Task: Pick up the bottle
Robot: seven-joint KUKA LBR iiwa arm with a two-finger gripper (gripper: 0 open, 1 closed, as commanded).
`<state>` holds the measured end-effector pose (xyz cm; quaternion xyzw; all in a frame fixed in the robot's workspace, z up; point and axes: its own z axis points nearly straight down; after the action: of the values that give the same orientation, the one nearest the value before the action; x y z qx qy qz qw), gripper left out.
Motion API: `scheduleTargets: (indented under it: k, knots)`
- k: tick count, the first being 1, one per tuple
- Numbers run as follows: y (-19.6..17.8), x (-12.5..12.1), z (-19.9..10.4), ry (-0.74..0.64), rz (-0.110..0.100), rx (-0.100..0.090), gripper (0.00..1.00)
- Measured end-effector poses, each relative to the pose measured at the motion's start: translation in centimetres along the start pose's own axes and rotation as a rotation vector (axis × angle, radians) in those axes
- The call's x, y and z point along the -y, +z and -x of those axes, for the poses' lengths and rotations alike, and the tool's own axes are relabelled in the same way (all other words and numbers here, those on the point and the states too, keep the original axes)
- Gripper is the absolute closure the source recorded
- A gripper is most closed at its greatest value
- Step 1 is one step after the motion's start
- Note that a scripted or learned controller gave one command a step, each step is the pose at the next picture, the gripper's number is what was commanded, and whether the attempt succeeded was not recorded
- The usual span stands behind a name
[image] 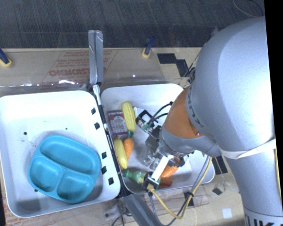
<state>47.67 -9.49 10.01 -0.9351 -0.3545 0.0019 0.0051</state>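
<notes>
A small green bottle (135,175) lies on its side at the near left corner of the right bin (144,91). My gripper (153,157) is low inside that bin, just right of and slightly beyond the bottle. The wrist and the orange band above it cover the bin's middle and right side. I see nothing held by the gripper.
In the right bin are a yellow corn cob (128,115), a dark red packet (117,123), a yellow banana (120,153), an orange carrot (128,146) and an orange item (169,171) near the front wall. The left bin (13,111) holds a blue divided plate (63,167).
</notes>
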Motion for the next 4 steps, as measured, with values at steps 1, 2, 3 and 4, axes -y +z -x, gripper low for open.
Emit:
scheduleTargets:
  k: [1, 2, 3, 4]
  knots:
    - [-8.2, -0.6, -0.1, 0.514, 0.006, -0.001, 1.0]
    - [-23.9, -2.9, -0.2, 0.43, 0.007, -0.001, 1.0]
    - [-22.5, -1.9, -6.7, 0.327, 0.006, 0.002, 1.0]
    - [-16.5, 4.7, -4.9, 0.06, 0.004, 0.005, 1.0]
